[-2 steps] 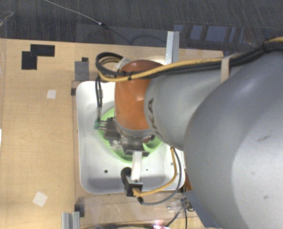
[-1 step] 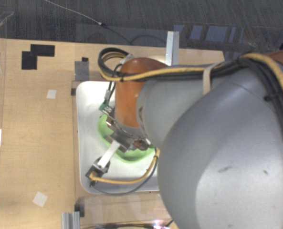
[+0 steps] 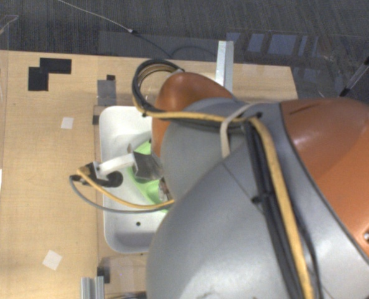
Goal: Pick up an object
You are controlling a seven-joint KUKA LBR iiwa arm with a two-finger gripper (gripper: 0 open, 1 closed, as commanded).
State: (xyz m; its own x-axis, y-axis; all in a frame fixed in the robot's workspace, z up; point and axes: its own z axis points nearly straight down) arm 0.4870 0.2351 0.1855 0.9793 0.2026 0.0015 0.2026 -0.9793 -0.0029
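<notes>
Currently the arm [image 3: 265, 198] fills the right and lower centre of the frame and covers most of the bin [image 3: 112, 126], whose white rim shows at centre left. The gripper [image 3: 145, 166] sits low inside that bin, just right of a white bracket and a looped cable [image 3: 88, 189]. Whether the gripper is released, clenched or grasping cannot be told; the wrist housing hides that area. A green object [image 3: 148, 189] lies in the bin directly under and beside the gripper, showing as a patch at its upper edge and a larger patch below it toward the bottom of the frame. Its visible parts suggest a long axis running roughly top to bottom in the frame, though the arm conceals most of it. Judged from this layout, the object lies immediately below the gripper, so the coming move turns on vertical closure rather than sideways travel. Contact between gripper and object cannot be confirmed.
</notes>
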